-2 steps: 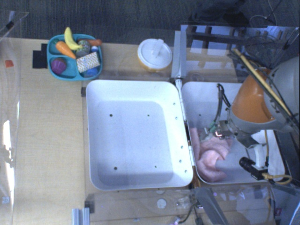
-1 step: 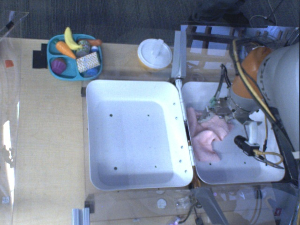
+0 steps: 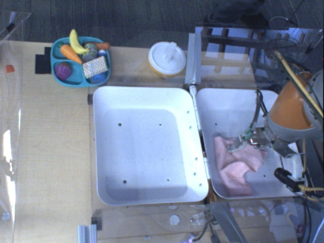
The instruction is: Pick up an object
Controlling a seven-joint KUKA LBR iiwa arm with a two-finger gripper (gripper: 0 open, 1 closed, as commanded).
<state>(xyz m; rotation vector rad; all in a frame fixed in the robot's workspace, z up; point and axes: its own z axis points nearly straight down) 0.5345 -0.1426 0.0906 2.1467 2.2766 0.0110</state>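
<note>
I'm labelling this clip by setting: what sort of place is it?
Probably a robotics lab bench: two white bins, a pink cloth under the end effector, and a blue tray of toy food.

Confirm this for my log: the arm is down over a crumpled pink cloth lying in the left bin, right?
Not quite. The camera view shows the pink cloth lying in the right bin, not the left bin. The rest stands: the arm's gripper is down over that crumpled cloth.

Grey arm with orange band reaching from right, gripper (image 3: 242, 142) lowered, pointing left.
</note>
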